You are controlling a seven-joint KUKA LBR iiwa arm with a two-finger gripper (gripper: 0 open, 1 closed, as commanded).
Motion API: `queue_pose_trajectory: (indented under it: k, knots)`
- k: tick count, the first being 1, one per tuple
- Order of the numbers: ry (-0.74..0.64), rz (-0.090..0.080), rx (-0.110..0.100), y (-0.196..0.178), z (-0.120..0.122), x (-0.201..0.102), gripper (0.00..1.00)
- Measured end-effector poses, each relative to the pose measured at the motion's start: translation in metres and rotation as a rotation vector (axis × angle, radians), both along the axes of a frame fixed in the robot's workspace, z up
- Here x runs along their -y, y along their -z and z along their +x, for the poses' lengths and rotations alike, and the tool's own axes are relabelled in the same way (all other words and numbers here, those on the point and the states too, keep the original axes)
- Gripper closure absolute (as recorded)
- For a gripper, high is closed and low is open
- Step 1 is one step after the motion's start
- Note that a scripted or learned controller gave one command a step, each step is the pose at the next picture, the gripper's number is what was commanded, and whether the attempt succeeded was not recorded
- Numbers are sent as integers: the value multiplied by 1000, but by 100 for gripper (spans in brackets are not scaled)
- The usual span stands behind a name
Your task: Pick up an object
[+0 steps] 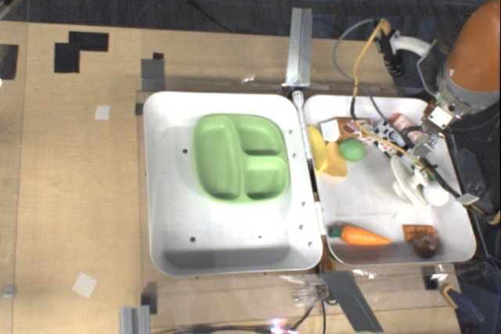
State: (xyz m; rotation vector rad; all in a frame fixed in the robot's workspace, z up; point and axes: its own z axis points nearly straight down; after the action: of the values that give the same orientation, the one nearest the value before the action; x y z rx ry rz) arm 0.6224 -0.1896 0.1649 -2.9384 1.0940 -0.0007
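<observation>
At three o'clock of the right bin [466, 245], the gripper [427, 138] hovers over a white object [413, 182]; whether it is apart or together I cannot tell. Nothing looks grasped yet, so the next move calls for a descent onto one item. A green ball [352, 150] and yellow piece [330, 159] lie at ten o'clock, the carrot [365, 236] at six; cables crowd the approach, and a green divided tray [239, 157] fills the left bin [168, 246].

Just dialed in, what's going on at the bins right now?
The arm is at the back right corner of the right bin, its gripper low over the clutter there, near a white scoop-like piece. Nothing is visibly held. In that bin lie a carrot, a green ball, a yellow item and a small brown object. The left bin holds a green divided tray.
</observation>
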Motion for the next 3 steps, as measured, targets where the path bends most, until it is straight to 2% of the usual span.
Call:
queue_pose_trajectory:
  k: [1,2,3]
  knots:
    - [-256,-3,-1,-37,24,4,100]
    - [-517,-4,2,-92,42,14,100]
    - [-451,-1,-2,-71,0,-20,100]
